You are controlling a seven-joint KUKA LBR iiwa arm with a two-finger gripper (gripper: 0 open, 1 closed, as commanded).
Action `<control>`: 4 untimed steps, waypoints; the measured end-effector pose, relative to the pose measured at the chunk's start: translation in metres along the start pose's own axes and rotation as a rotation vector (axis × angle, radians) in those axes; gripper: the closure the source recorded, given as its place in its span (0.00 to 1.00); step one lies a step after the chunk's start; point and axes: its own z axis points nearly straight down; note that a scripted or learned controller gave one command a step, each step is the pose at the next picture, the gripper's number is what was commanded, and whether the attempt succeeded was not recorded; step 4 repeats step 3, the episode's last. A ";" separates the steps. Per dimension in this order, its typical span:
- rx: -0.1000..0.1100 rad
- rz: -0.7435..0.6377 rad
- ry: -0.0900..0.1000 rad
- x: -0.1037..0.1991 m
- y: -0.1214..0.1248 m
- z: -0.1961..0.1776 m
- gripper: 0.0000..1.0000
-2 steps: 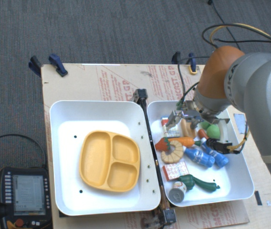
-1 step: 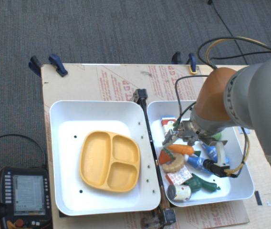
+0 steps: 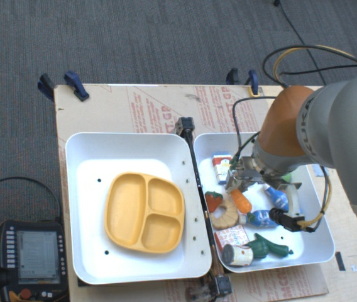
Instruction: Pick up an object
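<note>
Grey carpet surrounds the desk point(image 3: 128, 109), a board held at its far edge by blue clamps point(image 3: 76, 84) so that it cannot slide under the arm's reach. Two shallow white bins are set side by side on it. The left bin point(image 3: 84, 150) carries a yellow divided plate point(image 3: 144, 212), laid flat near its middle. The right bin point(image 3: 313, 247) is kept as the store of loose objects, heaped close together so that all lie within one reach.

The gripper point(image 3: 240, 180) is lowered over the middle of this heap, directly above and beside an orange carrot-like piece point(image 3: 241, 201), which is judged to be the likely target. Whether the jaws are released or clenched cannot be told, since the wrist covers them.

The carrot-like piece is small, smooth and tapered, lying at a slant between a tan ring-shaped piece point(image 3: 224, 216) and a blue bottle point(image 3: 261, 218). A red piece point(image 3: 213, 201) lies just beside it to the left, and a green toy point(image 3: 268, 246) nearer the bin's front wall. Crowding is judged to be the main hazard for a clean grasp.
</note>
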 end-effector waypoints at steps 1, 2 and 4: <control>-0.002 -0.003 -0.001 0.007 -0.067 -0.090 1.00; -0.003 -0.007 -0.002 0.015 0.036 -0.091 1.00; 0.000 -0.005 -0.001 0.060 -0.069 -0.090 1.00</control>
